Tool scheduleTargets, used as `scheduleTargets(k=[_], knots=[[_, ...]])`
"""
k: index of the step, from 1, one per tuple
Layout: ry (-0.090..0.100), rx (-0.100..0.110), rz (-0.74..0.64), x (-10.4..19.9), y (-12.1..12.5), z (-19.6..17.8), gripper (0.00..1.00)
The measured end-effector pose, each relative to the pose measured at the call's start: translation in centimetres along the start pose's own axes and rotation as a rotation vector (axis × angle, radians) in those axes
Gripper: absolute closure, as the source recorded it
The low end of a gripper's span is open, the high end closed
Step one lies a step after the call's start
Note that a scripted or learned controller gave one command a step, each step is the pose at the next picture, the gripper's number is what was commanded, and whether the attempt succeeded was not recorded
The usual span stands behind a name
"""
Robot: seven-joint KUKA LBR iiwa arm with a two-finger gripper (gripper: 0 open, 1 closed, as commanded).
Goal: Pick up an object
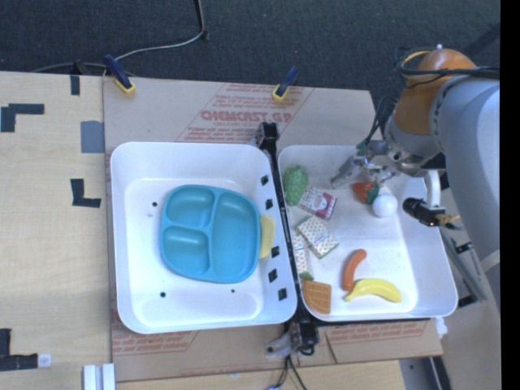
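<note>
Gripper [363,167] hung over the right bin [422,287], fingers spread, nothing between them; a red-and-white toy [375,197] lay just below, the banana [374,290] well apart.

**Robotics laboratory bench, overhead view**

A test setup rather than a home is indicated; two shallow white bins [122,218] are mounted side by side on a cardboard sheet [236,112], which is fastened to a pale wooden bench [49,177] by blue-and-yellow clamps [119,75]; black tape marks [20,116] are laid on the bench; a loose cable [175,43] is run across dark carpet [309,23]; toy food [374,289] and a grey industrial arm [463,128] are seen at the right bin.
</note>
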State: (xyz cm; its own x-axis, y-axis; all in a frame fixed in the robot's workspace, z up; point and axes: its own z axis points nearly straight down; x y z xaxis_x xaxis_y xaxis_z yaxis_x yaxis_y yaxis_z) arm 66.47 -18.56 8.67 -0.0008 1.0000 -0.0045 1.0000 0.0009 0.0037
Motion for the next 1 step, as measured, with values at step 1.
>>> scheduleTargets(k=[1], knots=[[0.0,-0.001,-0.001,0.01,-0.6,-0.02,0.0]])
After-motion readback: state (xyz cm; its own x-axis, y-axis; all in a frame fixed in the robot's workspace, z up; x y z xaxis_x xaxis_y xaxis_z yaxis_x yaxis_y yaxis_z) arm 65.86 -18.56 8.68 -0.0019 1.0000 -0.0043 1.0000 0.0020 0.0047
